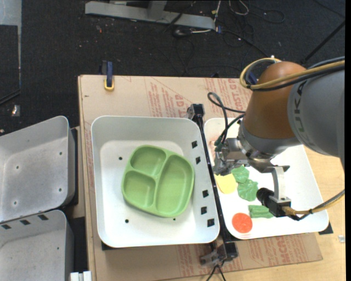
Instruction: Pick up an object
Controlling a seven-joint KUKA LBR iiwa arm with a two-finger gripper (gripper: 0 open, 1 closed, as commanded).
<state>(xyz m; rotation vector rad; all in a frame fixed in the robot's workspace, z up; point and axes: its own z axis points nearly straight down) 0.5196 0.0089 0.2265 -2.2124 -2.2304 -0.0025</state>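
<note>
Lowest in the frame's right bin (318,222), an orange disc (242,223) sits by green pieces (248,189) and a yellow piece (225,183), nothing visibly lifted yet, while the gripper (226,159) hangs over them, its grip impossible to tell.

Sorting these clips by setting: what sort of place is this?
Probably a robotics lab: a KUKA arm over two white bins on a cardboard-topped bench, with loose cables on the dark floor.
</note>
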